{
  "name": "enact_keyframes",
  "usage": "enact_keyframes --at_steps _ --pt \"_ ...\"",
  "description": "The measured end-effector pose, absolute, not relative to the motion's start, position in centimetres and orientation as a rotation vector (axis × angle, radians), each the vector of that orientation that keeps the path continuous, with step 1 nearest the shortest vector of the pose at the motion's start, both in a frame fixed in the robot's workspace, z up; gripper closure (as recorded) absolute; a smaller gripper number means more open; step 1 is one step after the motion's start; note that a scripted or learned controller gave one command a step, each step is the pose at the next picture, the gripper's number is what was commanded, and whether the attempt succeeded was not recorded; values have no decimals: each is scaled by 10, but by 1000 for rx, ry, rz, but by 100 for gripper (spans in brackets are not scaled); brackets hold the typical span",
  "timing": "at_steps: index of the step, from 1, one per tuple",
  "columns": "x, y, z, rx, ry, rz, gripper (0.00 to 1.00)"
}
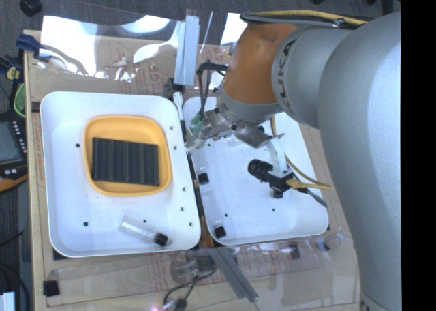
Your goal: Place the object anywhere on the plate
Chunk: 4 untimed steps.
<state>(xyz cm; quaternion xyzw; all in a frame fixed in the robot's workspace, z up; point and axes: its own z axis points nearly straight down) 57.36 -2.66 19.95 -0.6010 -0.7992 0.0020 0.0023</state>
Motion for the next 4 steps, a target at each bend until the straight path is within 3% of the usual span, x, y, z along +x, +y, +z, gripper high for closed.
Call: enact_keyframes --at_steps 1,2,3,4 --pt "513 11 191 -1507 -2750 5 100" --pt "514 11 191 -1508 -2750 5 0" --pt "539 -62 192 -1446 -2788 2 0" --pt "539 -61 201 -1440 -2791 3 100"
